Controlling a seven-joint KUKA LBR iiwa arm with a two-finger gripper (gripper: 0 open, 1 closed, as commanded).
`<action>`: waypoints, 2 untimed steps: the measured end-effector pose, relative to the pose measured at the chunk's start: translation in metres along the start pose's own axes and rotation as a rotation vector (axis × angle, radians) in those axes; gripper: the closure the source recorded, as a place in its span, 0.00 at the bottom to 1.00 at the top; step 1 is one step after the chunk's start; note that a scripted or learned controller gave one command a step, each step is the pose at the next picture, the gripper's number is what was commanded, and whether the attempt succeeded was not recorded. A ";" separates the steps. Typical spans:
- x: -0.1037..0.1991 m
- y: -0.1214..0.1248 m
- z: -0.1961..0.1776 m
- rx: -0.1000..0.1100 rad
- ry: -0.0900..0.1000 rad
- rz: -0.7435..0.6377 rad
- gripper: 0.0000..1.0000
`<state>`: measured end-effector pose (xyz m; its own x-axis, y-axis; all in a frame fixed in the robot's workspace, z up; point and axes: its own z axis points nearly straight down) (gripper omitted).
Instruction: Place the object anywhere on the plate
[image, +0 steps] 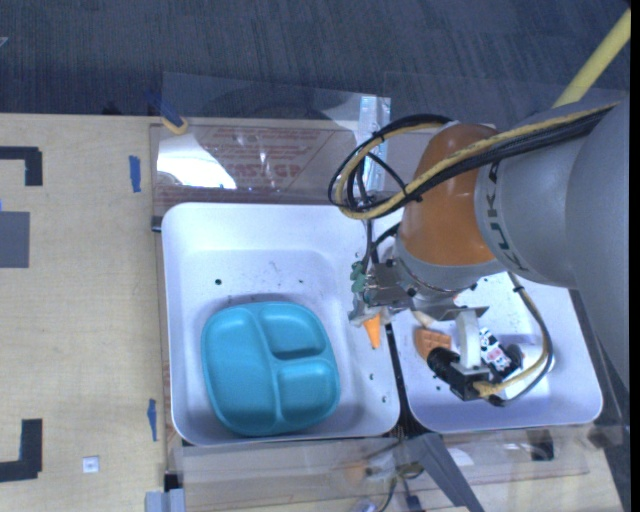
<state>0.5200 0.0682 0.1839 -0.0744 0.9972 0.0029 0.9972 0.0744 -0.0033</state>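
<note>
Fingers of the gripper (372, 298) are tucked under the wrist, so you cannot tell if they are spread or pressed together. Just below them you see a small orange piece (373, 332), at the wall between the bins. The blue plate (240, 375) lies to their left, apart from them.

The grey arm (560, 190), cut off by the picture's right edge, covers much of the right bin (560, 405), and the small orange pieces (374, 332) under its wrist are partly hidden and too blurred to identify.
</note>
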 end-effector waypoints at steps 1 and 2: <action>0.081 0.026 0.030 0.000 -0.002 -0.003 1.00; 0.079 0.027 0.028 -0.002 -0.003 0.001 0.00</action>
